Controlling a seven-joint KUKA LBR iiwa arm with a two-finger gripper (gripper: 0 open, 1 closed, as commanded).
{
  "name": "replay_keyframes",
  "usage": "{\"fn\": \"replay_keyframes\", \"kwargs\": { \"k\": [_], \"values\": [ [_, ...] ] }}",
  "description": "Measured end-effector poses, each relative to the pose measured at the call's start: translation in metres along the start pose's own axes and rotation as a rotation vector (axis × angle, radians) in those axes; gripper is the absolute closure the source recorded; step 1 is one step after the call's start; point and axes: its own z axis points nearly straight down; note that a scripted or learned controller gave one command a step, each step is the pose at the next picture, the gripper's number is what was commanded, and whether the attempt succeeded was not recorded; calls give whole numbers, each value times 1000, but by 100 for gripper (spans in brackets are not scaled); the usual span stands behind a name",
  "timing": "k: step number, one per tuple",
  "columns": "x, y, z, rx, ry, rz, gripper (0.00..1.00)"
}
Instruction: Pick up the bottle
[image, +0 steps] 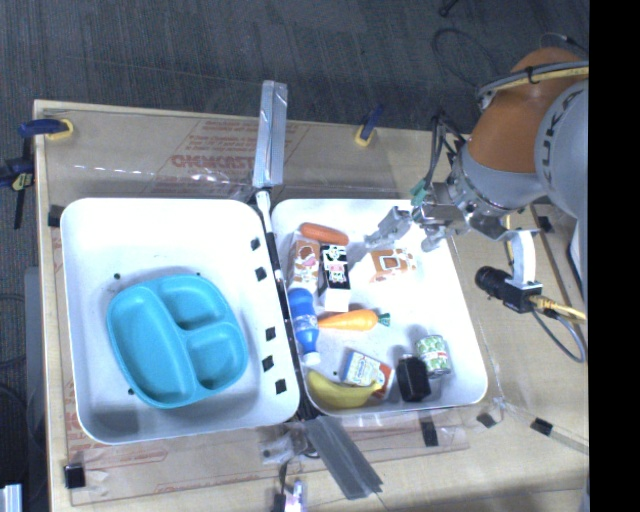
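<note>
Camera view looks down at a slant on a wooden bench (150, 140) carrying two shallow white bins side by side. The left bin (90, 225) holds a blue divided plate (180, 340) with three compartments, lying flat near the bin's middle. The right bin (455, 300) holds a scatter of toy groceries.

The bottle (303, 320), blue with a white cap, lies on its side along the right bin's left wall, its cap end pointing toward the near edge. Just right of it lies a toy carrot (350, 320), its orange body running left to right. Beyond the bottle sit a small brown carton (305, 262) and a black-and-white carton (336, 268), with a toy sausage (322, 233) at the far side. A white and orange carton (392, 263) lies further right. Along the near wall a banana (335, 392) curves under a small grey pouch (362, 368); beside them are a black block (412, 378) and a green-labelled can (433, 354).

The grey arm with its orange band (510, 130) reaches in from the right. The gripper (395, 225) hangs over the far right part of the right bin, above the white and orange carton and well apart from the bottle. Whether the jaws are open or closed I cannot tell; nothing is seen between them.
</note>
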Motion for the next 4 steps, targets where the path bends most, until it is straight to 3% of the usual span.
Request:
{"fn": "replay_keyframes", "kwargs": {
  "k": [1,2,3,4],
  "values": [
    [74,-28,135,0,-1,46,0],
    [36,12,30,-4,0,177,0],
    [93,-11,143,-10,3,678,0],
    [78,30,110,0,3,730,0]
  ]
}}
